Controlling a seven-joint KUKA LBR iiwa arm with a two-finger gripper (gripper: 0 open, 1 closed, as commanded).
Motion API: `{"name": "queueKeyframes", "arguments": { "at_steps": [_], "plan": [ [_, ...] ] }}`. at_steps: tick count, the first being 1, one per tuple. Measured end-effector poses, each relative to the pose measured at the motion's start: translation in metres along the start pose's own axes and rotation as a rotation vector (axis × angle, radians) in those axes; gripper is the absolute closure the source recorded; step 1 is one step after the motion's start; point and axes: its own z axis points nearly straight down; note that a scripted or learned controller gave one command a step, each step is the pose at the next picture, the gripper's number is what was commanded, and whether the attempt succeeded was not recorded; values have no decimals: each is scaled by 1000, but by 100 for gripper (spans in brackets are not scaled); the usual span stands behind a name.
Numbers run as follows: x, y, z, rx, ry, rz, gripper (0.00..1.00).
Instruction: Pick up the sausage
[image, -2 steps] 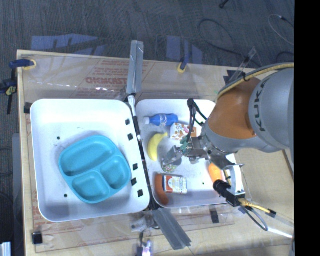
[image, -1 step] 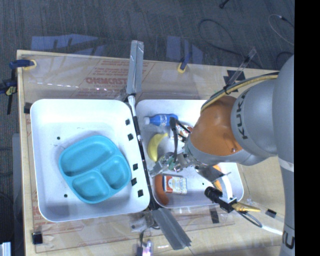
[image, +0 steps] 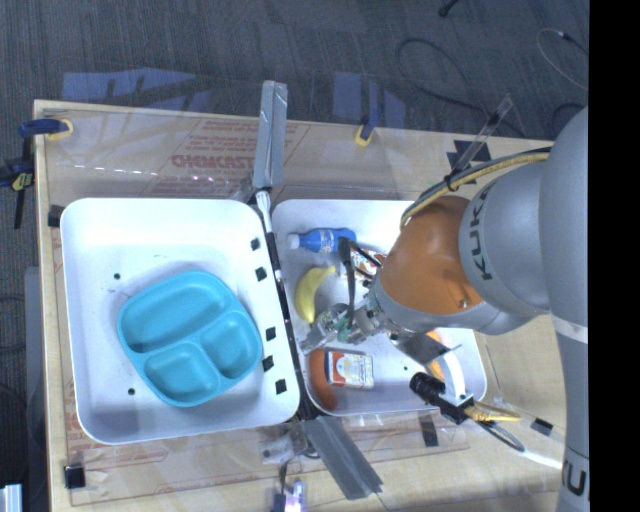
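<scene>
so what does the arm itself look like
The arm is bulky, rounded and grey, with dark KUKA lettering on its side and a wide orange band above the wrist. A yellow and black cable curves along its top. The gripper is a small metallic assembly.

arm (image: 520, 250): big and grey, comes in from the right, bends down low | orange band (image: 430, 262): just above the wrist | gripper (image: 338, 322): points left and down
</scene>
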Motion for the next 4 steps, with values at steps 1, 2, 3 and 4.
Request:
{"name": "queueKeyframes", "arguments": {
  "at_steps": [1, 2, 3, 4],
  "plan": [
    [-78, 31, 26, 37, 35, -140, 0],
    [-16, 5, 24, 35, 40, -335, 0],
    [-16, 7, 14, 35, 40, -341, 100],
    [-53, -28, -37, 33, 41, -415, 100]
  ]
}}
